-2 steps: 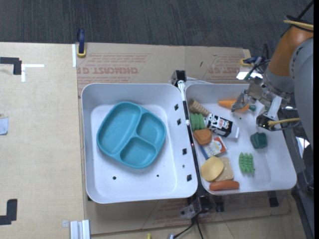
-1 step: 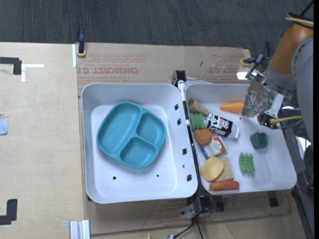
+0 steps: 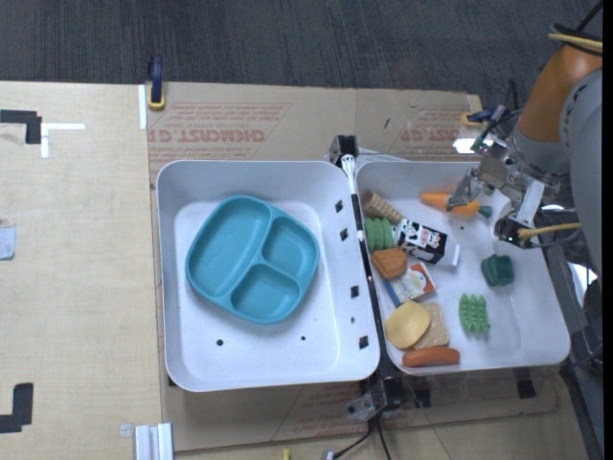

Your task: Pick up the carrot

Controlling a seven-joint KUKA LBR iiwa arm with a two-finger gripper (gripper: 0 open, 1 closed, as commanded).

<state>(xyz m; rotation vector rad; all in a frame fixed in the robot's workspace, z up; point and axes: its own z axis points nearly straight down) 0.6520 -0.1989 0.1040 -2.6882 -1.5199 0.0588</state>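
1. Camera view: the carrot (image 3: 442, 201) lies in the upper part of the right bin (image 3: 536, 348), near its far wall, at the upper right of the frame.
2. The gripper (image 3: 471, 197) hangs just to the right of the carrot, at its thicker end, where the orange meets the finger tips; whether it is touching or only beside, I cannot tell.
3. The carrot's long axis runs nearly left to right across the frame, the narrow end pointing left, towards the wall between the bins.
4. Whether the gripper is spread or pressed together cannot be made out from this angle, so no hold on the carrot can be claimed.
5. In my judgement the coming move turns on this: the carrot lies left of the tool, so the arm (image 3: 565, 94) must shift left along the axis and close across the short width.
6. Count: one carrot, one arm, two bins. The left bin (image 3: 192, 353) bears one blue divided plate (image 3: 253, 258).
7. The right bin also holds one sausage (image 3: 431, 356), one small milk carton (image 3: 422, 241), and two green toys (image 3: 484, 295).
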